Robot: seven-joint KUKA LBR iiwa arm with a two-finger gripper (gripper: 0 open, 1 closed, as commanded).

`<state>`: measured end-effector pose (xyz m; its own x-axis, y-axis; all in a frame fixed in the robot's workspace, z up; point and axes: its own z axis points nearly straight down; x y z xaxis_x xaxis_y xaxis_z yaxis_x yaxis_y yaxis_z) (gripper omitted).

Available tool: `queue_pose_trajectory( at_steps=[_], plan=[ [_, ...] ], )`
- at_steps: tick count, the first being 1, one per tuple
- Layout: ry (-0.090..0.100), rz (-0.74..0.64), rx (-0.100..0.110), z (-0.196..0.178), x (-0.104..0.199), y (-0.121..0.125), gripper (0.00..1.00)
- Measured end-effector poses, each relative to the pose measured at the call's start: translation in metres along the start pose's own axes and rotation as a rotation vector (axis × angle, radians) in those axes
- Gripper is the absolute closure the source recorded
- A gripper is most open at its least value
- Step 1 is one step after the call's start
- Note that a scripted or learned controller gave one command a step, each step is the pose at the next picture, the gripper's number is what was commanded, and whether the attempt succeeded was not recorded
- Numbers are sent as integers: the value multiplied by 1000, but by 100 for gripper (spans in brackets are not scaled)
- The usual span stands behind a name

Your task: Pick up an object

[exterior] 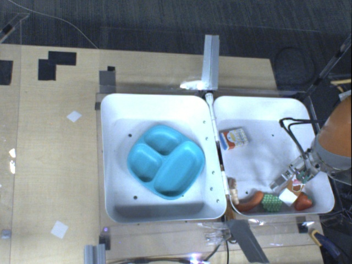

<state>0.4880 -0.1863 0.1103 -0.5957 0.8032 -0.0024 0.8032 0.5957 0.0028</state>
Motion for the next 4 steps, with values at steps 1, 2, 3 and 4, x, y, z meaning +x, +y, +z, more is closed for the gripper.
queue_pose_trajectory(
  at_steps=[1,2,3,4],
  plan=[
    [-7,100,-6,21,27,44,0],
    [-15,100,-14,8,25,47,100],
    [-15,100,-14,8,25,47,0],
    [-10,95,-8,20,51,61,0]
  ],
)
